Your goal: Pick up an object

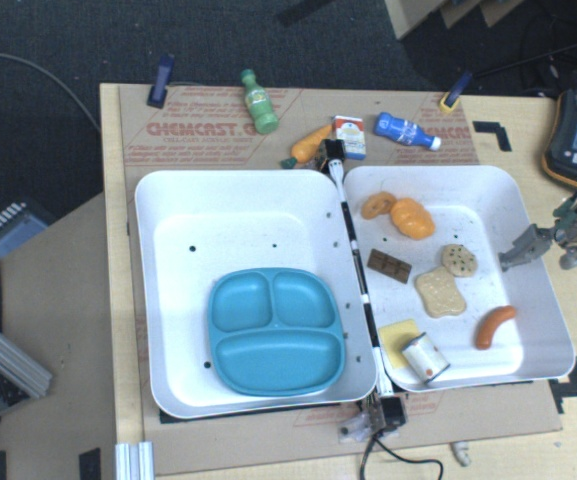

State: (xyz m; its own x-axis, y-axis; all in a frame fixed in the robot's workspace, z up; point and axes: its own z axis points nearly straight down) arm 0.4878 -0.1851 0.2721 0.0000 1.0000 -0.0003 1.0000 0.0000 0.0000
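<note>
White bins sit side by side on the table [218, 128]. The left bin [168, 228] holds a blue tray [276, 330]. The right bin [528, 298] holds an orange lump [412, 218] with a small brown piece [377, 206] beside it, a chocolate bar [389, 266], a cookie [458, 260], a toast slice [440, 293], a sausage [495, 327], and a can [425, 358] lying partly over a yellow block [398, 336]. The gripper [519, 252] reaches in at the right bin's right rim, over bare floor, apart from every item; it is small and blurred, so whether the jaws are open or closed cannot be told. Behind the bins lie a green bottle [260, 102], a blue bottle [406, 131] and a small carton [349, 136].
</note>
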